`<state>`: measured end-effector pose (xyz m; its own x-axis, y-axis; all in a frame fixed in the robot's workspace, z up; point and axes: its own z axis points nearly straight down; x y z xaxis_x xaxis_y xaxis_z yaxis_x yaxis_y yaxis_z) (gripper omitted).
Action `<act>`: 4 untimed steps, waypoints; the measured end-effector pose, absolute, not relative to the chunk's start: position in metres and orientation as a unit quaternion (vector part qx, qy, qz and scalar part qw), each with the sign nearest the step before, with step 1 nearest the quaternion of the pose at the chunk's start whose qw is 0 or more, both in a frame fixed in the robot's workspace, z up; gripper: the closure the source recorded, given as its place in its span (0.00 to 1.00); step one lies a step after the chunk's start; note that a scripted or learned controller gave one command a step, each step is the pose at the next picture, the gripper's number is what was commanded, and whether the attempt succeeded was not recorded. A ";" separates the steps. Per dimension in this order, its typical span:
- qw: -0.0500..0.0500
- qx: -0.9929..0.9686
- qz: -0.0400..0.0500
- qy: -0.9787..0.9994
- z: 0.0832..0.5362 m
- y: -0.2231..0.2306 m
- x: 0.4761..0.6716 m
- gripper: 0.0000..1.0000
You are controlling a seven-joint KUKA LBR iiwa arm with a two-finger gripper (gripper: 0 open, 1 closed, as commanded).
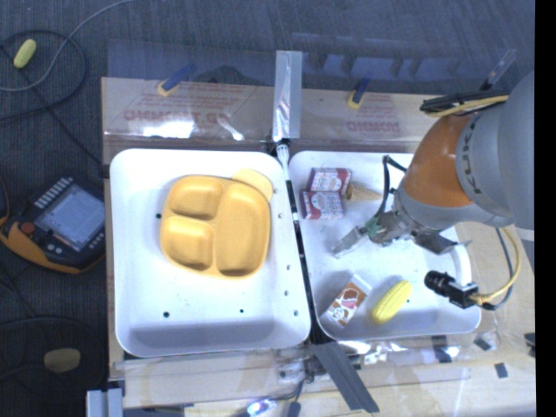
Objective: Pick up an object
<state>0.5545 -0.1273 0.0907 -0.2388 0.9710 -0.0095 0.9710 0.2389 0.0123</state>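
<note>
Look at the right bin (469,320) first, because that is where your gripper (347,241) hangs. Its grey fingers reach out to the left from the arm (443,176), low over the white floor of the bin, and nothing sits between them. You cannot tell from here if the fingers are spread or closed, so do not count on either.

The closest thing to grab is the red and white box (326,193). It lies just up and a bit left of the finger tips, near the top left corner of the right bin. Its long side runs up and down the picture, next to the wall between the bins.

Two more things lie below the gripper (toward the front edge of the bin). The small carton (346,304) is tilted, with its long side running from lower left to upper right. The yellow corn (392,301) lies just beside it on the right, tilted the same way.

The yellow tray (217,224) sits far off in the left bin (139,320), so I think it is the harder pick
</note>
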 end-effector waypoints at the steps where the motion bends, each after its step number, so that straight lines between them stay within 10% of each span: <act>1: 0.000 0.584 0.000 0.811 0.184 -0.043 0.551 0.00; 2: 0.000 0.546 -0.001 0.838 0.116 -0.122 0.506 0.00; 4: 0.006 0.595 0.002 0.804 0.090 -0.115 0.617 0.00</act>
